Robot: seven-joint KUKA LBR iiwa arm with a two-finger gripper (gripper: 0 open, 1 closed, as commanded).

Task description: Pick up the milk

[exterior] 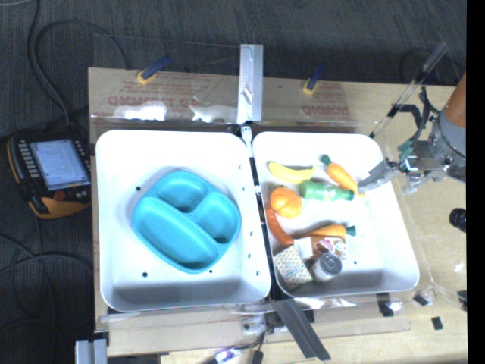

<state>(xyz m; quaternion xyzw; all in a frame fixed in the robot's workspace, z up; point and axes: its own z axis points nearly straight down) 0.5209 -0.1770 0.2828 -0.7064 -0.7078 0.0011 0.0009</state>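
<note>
Milk (328,253) is lying in the right bin's (394,237) near corner, well below and left of the gripper (377,176), whose opening I cannot tell.

The milk (327,250) is a small carton with a red-and-white printed face, lying tipped over near the front of the right-hand bin (394,226). A grey round cap (330,265) sits at its near end, pointing toward the front wall.
</note>
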